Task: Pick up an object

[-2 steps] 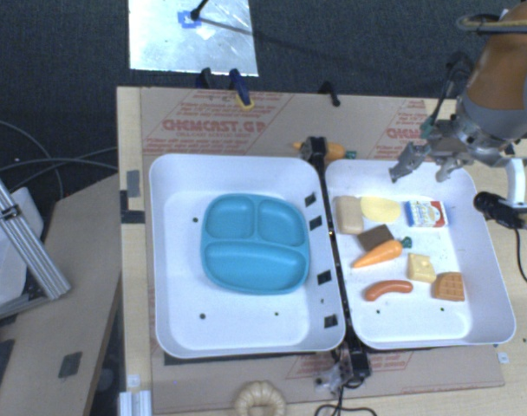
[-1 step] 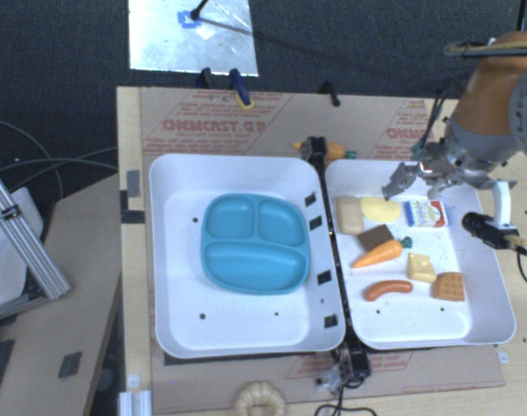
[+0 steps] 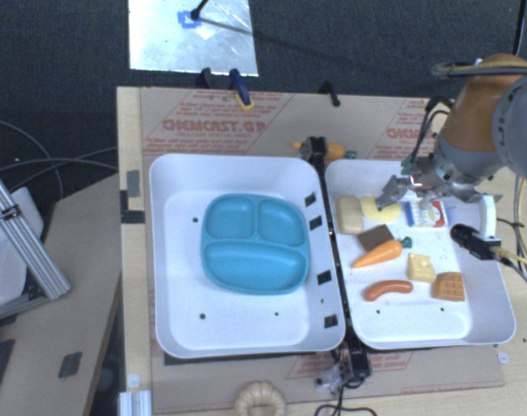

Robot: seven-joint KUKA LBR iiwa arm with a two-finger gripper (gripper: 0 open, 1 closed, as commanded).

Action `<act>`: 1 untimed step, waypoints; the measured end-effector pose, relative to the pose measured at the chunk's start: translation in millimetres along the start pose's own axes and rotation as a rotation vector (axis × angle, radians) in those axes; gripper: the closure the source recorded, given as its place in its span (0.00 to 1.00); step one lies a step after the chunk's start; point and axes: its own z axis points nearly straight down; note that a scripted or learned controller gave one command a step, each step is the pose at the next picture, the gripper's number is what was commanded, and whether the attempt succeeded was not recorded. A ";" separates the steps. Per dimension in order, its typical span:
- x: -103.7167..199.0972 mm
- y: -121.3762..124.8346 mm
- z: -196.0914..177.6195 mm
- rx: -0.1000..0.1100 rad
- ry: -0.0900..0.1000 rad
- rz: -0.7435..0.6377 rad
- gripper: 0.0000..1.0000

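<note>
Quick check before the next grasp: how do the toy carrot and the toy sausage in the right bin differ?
The carrot is orange with a small green top and tapers to a point; the sausage is red-brown with rounded ends. The carrot lies tilted, nearer the bin's middle; the sausage lies almost level, closer to the front edge. The carrot looks slightly thicker. Both are long toy foods lying flat and apart in the right bin.
</note>
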 end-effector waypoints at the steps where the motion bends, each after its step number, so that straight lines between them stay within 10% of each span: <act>1: 1.0 0.7 50.6 -0.001 0.002 0.000 0.00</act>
